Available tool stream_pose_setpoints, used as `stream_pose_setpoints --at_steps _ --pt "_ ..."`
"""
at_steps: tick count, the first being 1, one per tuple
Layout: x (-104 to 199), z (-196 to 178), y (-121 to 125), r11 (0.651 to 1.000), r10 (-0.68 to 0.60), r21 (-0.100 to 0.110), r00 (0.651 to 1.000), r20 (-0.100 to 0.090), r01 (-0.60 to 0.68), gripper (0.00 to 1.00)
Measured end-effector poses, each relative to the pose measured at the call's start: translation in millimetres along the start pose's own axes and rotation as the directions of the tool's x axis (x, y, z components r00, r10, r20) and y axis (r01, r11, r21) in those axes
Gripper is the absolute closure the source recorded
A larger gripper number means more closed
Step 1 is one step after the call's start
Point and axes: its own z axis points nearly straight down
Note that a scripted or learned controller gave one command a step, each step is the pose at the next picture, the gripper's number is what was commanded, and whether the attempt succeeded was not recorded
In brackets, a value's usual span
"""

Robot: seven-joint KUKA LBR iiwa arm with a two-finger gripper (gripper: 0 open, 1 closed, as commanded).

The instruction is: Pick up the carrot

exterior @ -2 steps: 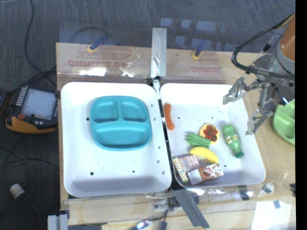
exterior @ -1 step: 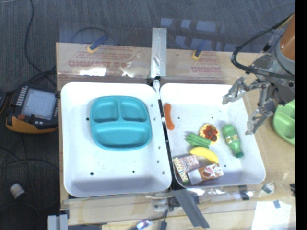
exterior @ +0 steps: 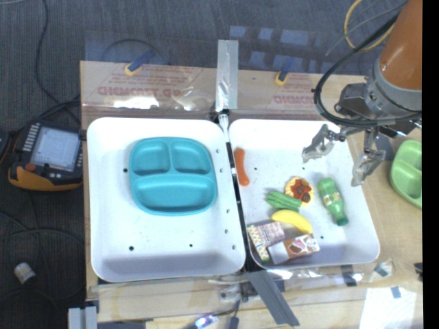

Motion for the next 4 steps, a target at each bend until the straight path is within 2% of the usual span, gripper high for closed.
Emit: stream_pose_setpoints --at_steps 1,2,3,4 --pt "7 -22 6 0.885 -0.466 0.002 0.885 0.001 0.466 0.0" --pt "4 -31 6 0.884 -0.467 0.003 0.884 0.007 0.467 1.0" --pt "4 -30 6 0.884 -0.467 0.003 0.884 0.007 0.467 0.0" --pt "-34 -13 -9 0.706 -0.708 -0.002 0.706 0.002 0.708 0.0"
